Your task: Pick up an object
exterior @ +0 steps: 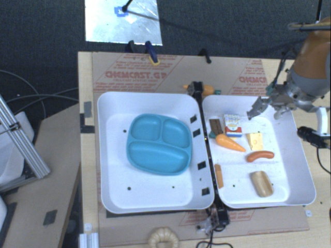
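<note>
Camera view. Two-finger gripper (265, 109) at two o'clock, over the far rim of the right shallow white bin (295, 154), fingers spread, nothing between them. At four o'clock (same bin): orange plastic carrot (229, 142), yellow cheese wedge (254, 140), red sausage (259, 156), tan bread roll (262, 183). Blue divided plate (158, 143) in the left white bin (111, 138).
</note>
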You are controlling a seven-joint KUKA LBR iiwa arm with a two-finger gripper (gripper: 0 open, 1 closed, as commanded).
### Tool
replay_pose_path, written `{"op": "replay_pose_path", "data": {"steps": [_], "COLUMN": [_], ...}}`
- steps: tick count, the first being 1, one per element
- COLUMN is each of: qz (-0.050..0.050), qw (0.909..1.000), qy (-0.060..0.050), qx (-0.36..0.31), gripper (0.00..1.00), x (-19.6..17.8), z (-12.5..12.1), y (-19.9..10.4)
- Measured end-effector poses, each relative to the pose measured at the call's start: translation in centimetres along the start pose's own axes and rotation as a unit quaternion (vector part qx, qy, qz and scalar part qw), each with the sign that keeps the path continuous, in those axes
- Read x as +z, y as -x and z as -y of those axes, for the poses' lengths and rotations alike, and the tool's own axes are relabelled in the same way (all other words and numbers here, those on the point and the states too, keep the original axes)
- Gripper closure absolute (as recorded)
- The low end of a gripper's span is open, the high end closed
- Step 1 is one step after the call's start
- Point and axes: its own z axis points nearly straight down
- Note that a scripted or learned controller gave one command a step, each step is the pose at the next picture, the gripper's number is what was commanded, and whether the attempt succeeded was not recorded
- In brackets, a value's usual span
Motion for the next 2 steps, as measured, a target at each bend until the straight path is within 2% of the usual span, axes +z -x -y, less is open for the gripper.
{"op": "replay_pose_path", "data": {"steps": [1,2], "qz": [0.001,0.001], "qw": [1.0000,1.0000], "qy": [0.006,0.004], "qx": [-0.001,0.000], "gripper": [0.00,0.00], "x": [-0.8,5.3], "z": [-0.3,0.2], "y": [0.0,-0.3]}}
